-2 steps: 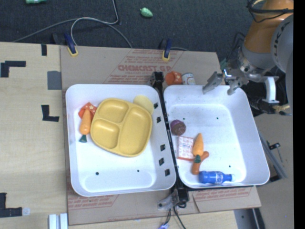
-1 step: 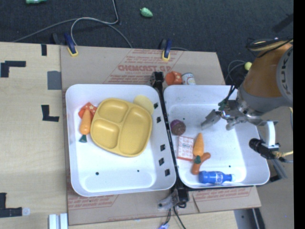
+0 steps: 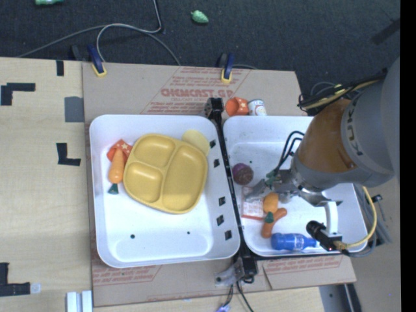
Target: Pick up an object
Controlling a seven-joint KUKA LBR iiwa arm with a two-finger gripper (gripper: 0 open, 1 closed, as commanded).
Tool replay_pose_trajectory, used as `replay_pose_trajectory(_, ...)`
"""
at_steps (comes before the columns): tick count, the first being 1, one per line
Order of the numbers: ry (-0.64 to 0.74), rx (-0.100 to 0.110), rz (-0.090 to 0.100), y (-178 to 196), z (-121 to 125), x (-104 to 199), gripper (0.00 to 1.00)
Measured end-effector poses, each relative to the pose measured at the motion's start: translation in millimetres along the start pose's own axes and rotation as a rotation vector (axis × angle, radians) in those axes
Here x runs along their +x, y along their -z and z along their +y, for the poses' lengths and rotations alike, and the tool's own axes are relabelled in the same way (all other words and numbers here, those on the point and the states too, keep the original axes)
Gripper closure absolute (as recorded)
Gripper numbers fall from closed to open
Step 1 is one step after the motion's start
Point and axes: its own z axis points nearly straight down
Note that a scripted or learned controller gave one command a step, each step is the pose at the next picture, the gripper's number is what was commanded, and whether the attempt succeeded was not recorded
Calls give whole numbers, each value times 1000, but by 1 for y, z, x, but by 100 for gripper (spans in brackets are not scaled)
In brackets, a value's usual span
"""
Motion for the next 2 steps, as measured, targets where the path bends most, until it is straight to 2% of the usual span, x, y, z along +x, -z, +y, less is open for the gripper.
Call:
replay_pose_trajectory(1, 1, -3, 3, 12, 2, 2, 100)
replay_pose_trajectory(2, 3, 13, 2, 95, 13, 73, 100)
